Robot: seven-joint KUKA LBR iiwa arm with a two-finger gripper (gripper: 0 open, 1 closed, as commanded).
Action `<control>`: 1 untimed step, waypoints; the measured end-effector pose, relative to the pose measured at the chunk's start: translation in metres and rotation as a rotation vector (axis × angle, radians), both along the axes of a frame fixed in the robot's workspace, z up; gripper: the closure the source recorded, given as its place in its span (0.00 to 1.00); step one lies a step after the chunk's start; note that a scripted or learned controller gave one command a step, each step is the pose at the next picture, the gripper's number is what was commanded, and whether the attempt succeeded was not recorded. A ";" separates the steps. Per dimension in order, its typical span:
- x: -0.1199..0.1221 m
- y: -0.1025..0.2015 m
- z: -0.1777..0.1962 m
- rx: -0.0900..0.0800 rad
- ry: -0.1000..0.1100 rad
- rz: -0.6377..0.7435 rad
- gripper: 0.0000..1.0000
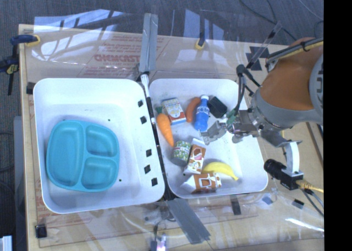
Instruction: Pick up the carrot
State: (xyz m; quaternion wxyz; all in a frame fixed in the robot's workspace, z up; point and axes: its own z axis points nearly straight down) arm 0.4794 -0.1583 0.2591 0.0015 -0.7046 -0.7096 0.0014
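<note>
- The carrot [165,129] lies against the left wall of the right bin [250,181], so that wall blocks its left side.
- A small carton [174,110] sits just beside its upper right; a green can [181,152] crowds its lower tip.
- Bare floor lies to its right, between the carrot and the blue bottle [202,114].
- The gripper [217,132] hangs over the bin's middle, with the banana [220,169] and 2 cartons [201,170] below it.
- The left bin [82,98] has open floor around the blue plate [82,155].
</note>
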 end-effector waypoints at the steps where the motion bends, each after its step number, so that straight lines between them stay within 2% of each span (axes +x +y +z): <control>1: 0.071 -0.001 -0.101 -0.001 0.002 -0.057 0.00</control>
